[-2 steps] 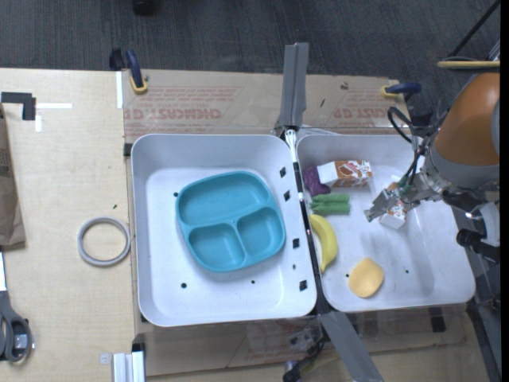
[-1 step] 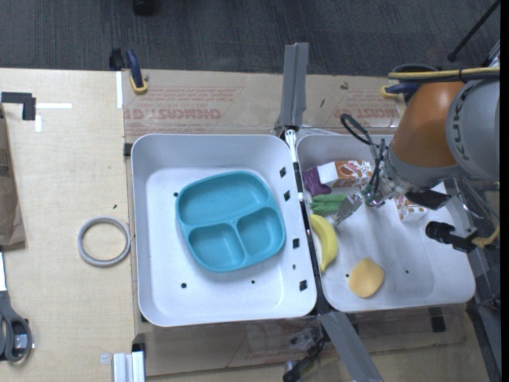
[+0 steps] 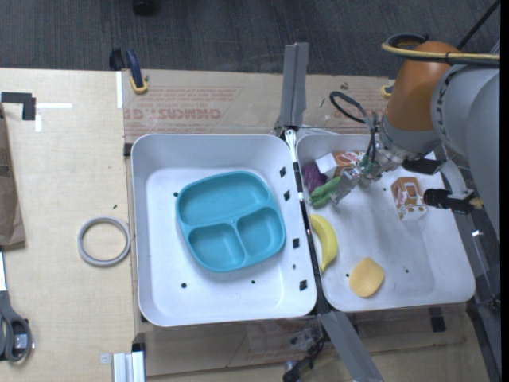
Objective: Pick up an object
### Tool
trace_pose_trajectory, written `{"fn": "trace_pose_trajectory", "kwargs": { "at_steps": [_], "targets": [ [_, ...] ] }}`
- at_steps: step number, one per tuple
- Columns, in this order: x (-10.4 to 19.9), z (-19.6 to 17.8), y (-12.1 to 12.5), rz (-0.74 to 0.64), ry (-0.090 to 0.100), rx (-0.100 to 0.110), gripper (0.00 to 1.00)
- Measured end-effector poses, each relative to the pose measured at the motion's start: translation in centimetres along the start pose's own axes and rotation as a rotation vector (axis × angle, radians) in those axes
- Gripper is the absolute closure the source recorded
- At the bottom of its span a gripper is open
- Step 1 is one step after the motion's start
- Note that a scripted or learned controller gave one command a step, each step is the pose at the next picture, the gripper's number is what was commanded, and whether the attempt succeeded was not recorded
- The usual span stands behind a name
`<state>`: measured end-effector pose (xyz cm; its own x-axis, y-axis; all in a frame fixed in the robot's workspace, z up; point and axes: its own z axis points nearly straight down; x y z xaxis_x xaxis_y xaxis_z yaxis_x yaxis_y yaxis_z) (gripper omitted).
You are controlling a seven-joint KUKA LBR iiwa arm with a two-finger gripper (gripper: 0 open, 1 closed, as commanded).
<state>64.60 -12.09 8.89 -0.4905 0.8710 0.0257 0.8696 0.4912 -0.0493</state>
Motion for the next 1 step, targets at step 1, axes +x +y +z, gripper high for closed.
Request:
{"fn": "trace_pose_trajectory", "kwargs": {
  "at_steps": [1],
  "targets": [
    [-0.6, -0.02, -0.57, -0.318, -0.009, 0.009, 0.0]
  ]
}}
